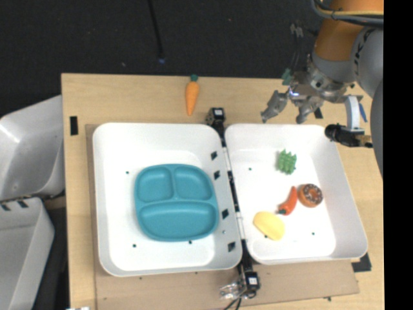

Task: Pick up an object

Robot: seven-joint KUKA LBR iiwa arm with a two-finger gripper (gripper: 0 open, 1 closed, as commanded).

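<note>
- The left bin (110,173) carries a teal divided plate (175,201) lying flat near its middle. It is the thing farthest from the arm, so I judge it an unlikely first target.
- An orange toy carrot (191,94) lies on the bare tabletop (129,95) beyond the bins, outside both. Its long axis runs roughly toward and away from the camera, with the green tip at the far end.
- The right bin (335,237) holds the likely candidates. A yellow lemon-like piece (268,225) sits toward the near edge. Just beside it a red chili-shaped piece (290,201) stands on a diagonal, touching or almost touching a round brown donut-like piece (310,195). A small green leafy piece (286,161) lies apart from these, nearer the far wall.
- The gripper (295,106) hangs over the far rim of the right bin, near its far corner, with its two fingers spread wide and nothing between them.
- The relation that matters: every object in the right bin lies on the camera's side of the gripper. The green leafy piece is nearest, almost straight toward the camera from it. The chili, donut and lemon group lies further along the same way.
- By my reading, the reach has yet to begin. The green piece stands alone, so it offers the cleanest descent, while the chili and donut crowd each other.
</note>
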